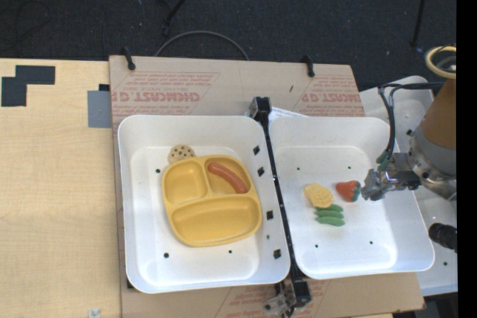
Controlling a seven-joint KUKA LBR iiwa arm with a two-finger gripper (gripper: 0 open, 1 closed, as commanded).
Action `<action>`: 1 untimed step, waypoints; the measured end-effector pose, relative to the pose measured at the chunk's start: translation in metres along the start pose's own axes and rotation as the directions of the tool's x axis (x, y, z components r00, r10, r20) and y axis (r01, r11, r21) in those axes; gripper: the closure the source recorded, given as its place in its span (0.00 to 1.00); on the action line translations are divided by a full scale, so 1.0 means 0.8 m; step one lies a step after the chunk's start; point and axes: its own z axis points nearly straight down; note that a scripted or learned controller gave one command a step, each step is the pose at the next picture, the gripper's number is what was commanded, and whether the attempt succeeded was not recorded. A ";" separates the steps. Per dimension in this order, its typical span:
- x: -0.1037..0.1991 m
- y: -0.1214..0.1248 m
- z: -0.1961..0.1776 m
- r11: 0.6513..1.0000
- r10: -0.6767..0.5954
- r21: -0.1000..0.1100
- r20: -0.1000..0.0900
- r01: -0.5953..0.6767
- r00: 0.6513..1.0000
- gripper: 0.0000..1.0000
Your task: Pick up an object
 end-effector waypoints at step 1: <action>0.062 0.002 0.014 1.000 0.000 0.000 0.000 0.000 1.000 1.00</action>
